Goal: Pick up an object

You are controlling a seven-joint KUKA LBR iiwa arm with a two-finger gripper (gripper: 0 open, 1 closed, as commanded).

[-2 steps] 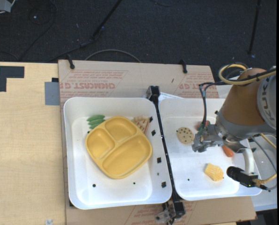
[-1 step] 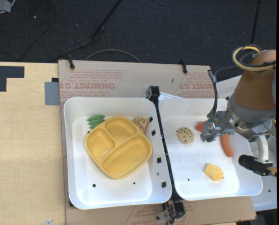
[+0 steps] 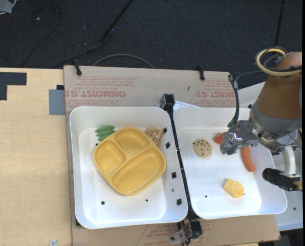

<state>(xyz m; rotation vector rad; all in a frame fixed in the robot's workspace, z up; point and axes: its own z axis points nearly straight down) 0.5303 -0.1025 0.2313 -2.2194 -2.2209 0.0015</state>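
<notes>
From the camera above the desk, the end effector (image 3: 233, 143) hangs low over the right bin (image 3: 275, 201), near that bin's right half, with the arm (image 3: 279, 99) rising behind it toward the right edge. Whether it is open or closed I cannot tell; its metal parts blur together at this size.

An orange carrot-like piece (image 3: 248, 159) lies just beside the end effector on its right and slightly nearer the camera, slanting down the bin floor. A small red-orange bit (image 3: 220, 137) shows just to the end effector's left, close against it; contact is unclear. The round cookie (image 3: 202, 147) lies to the left of the end effector, a little apart. The yellow corn-like piece (image 3: 234, 188) sits below it, toward the bin's near wall, clearly apart.

Well to the left, in the left bin (image 3: 86, 209), a yellow divided plate (image 3: 129, 160) rests tilted, with a green item (image 3: 104, 131) and a tan waffle-like item (image 3: 154, 134) at its far edge.
</notes>
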